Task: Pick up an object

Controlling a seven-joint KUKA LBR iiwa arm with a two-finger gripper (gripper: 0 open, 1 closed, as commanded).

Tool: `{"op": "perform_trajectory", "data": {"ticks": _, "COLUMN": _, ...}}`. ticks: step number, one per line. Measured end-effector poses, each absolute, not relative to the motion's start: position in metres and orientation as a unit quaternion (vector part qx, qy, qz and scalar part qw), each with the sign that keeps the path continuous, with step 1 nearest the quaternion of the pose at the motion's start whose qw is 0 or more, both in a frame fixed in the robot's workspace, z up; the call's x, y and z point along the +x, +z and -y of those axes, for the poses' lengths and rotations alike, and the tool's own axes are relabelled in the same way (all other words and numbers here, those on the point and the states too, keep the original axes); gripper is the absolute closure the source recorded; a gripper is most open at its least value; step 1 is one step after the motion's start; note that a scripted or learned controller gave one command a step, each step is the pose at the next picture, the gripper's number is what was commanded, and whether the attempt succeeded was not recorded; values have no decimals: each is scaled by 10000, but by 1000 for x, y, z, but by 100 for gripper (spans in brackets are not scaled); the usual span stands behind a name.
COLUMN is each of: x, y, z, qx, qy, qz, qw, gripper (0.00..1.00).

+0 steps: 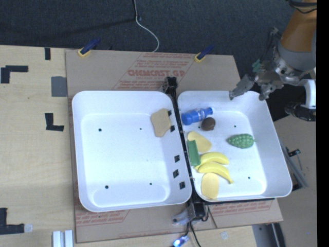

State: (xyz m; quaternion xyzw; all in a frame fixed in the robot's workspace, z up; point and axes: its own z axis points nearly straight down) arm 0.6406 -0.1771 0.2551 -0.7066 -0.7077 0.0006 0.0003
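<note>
A: Bananas (215,164), lower middle of the right bin (267,138), are the largest target; the gripper (253,89), fingers spread with nothing between them, hovers at that bin's upper rim.

B: I'd drop straight down, clear of the crowded yellow pieces. The green lumpy piece (240,140) sits alone, an easier grab.

A: Smaller things, the blue bottle (196,115) and brown ball (207,123), lie close together. Left bin (103,153) holds one tan piece (161,122).
</note>
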Motion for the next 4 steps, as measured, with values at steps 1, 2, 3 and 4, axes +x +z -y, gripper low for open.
{"op": "perform_trajectory", "data": {"ticks": 1, "x": 641, "y": 265, "z": 177, "qx": -7060, "qy": 6, "qz": 7082, "qw": 4, "gripper": 100}}
{"op": "perform_trajectory", "data": {"ticks": 2, "x": 670, "y": 310, "z": 109, "qx": -7042, "qy": -19, "qz": 7100, "qw": -12, "gripper": 100}}
{"op": "perform_trajectory", "data": {"ticks": 3, "x": 668, "y": 302, "z": 28, "qx": -7041, "qy": 4, "qz": 7101, "qw": 14, "gripper": 100}}
{"op": "perform_trajectory", "data": {"ticks": 4, "x": 668, "y": 309, "z": -51, "qx": -7037, "qy": -7, "qz": 7105, "qw": 10, "gripper": 100}}
